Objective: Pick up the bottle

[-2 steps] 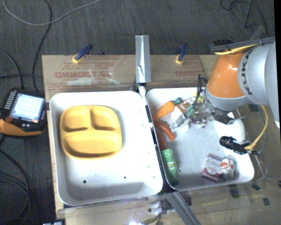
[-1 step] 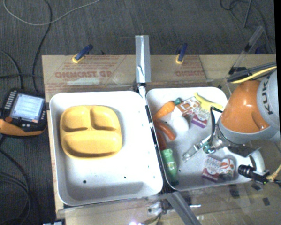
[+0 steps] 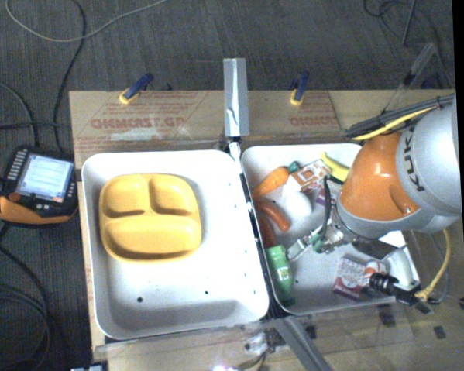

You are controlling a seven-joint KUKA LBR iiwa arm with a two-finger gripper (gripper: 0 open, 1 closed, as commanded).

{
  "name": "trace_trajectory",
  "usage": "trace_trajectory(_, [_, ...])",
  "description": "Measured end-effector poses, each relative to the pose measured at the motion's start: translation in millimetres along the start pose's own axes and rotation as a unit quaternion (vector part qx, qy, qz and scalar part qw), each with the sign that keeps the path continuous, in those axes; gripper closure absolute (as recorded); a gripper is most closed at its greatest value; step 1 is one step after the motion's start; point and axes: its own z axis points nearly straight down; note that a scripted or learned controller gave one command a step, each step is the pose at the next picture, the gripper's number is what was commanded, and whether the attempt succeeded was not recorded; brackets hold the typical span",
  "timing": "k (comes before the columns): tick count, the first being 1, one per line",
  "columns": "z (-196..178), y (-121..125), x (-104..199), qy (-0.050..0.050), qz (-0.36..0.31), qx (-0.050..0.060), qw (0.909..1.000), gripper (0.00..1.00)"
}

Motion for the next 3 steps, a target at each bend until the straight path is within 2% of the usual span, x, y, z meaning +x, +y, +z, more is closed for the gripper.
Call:
trace_trajectory(1, [0, 0, 0, 0.000, 0.000, 0.000, 1.0000, 0.00])
trace_trajectory(2, [-10, 1, 0, 0.000, 0.000, -0.001, 1.0000, 1.00])
trace_trajectory(3, [-18, 2, 1, 0.001, 0.000, 0.000, 1.0000, 1.00])
